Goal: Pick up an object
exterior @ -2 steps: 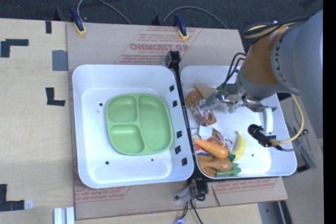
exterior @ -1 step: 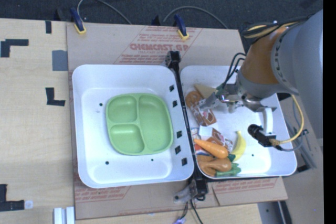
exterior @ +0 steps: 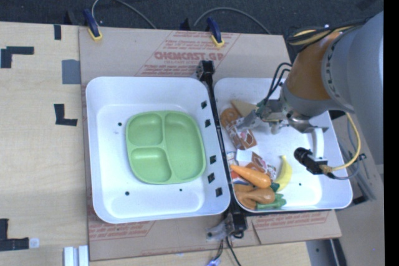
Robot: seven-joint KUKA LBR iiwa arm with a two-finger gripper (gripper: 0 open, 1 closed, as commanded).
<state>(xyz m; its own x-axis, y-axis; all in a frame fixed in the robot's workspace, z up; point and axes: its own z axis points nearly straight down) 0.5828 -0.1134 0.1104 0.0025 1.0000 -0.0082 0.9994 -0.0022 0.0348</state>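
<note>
The grey arm [exterior: 340, 71], with its orange band above the wrist, reaches in from the right and bends down over the right bin [exterior: 330, 196]. Its pincer [exterior: 251, 121] sits low in the upper left part of that bin, right at a clear crinkled packet [exterior: 240, 137] and just beside a tan, wedge-shaped piece of toy food [exterior: 240, 108]. Whether the pincer is clenched or released I cannot tell, since its tips blend into the packet and the pile beneath; nothing can be seen clearly held by it.

The objects to pick from all lie in the right bin, gathered along its left side. Near the front lie an orange toy carrot [exterior: 251, 175], a yellow banana [exterior: 284, 172] just to its right, and a brownish piece with green at its edge [exterior: 257, 197] touching the bin's front wall. A small printed packet [exterior: 260, 162] lies between the carrot and the crinkled packet.

The left bin [exterior: 106, 134] holds a light green divided plate [exterior: 166, 146], lying flat near its middle. Both bins rest on a cardboard sheet [exterior: 149, 50] clamped to the wooden table [exterior: 31, 152], and cables [exterior: 124, 0] trail across the dark floor behind.
</note>
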